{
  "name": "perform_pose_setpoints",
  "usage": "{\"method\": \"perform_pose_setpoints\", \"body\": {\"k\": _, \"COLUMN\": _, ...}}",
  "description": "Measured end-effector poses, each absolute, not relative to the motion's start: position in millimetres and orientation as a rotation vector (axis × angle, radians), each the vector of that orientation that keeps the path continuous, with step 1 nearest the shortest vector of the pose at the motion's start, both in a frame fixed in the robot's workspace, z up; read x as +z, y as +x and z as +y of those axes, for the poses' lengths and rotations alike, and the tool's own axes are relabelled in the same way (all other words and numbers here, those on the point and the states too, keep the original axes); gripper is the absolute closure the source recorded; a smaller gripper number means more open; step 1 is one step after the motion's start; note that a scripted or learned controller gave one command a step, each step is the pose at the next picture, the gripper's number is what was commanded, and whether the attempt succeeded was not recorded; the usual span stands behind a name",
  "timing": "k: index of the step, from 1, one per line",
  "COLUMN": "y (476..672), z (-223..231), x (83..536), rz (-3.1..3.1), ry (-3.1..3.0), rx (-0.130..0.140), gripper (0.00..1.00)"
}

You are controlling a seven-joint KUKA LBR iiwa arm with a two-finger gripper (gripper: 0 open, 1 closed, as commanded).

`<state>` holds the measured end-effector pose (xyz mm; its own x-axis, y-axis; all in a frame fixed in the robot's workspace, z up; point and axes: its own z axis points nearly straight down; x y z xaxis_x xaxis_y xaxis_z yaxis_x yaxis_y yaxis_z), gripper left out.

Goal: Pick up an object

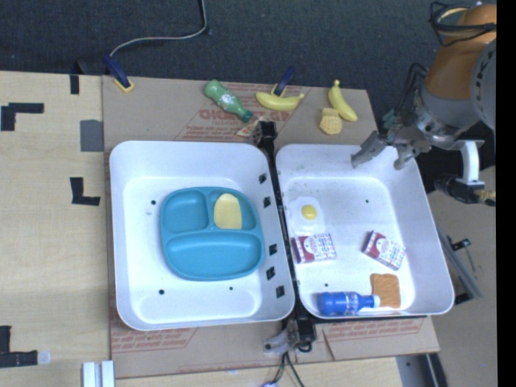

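Lying flat, blue bottle (345, 302), long axis left-right, cap right.

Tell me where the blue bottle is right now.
The blue bottle lies on its side along the near wall of the right bin, touching the toast slice.

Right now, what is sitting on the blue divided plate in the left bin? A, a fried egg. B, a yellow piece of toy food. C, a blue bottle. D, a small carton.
B: a yellow piece of toy food lies in the upper right compartment of the blue divided plate, while the blue bottle, fried egg and cartons lie in the right bin.
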<state>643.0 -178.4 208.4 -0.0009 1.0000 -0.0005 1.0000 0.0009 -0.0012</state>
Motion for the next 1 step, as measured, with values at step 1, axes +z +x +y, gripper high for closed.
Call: {"method": "perform_pose_setpoints", "body": {"k": 1, "y": 616.1, "z": -119.7, "x": 166.4, "rz": -2.221, "ry": -2.217, "rx": 0.002, "gripper": 0.0}}
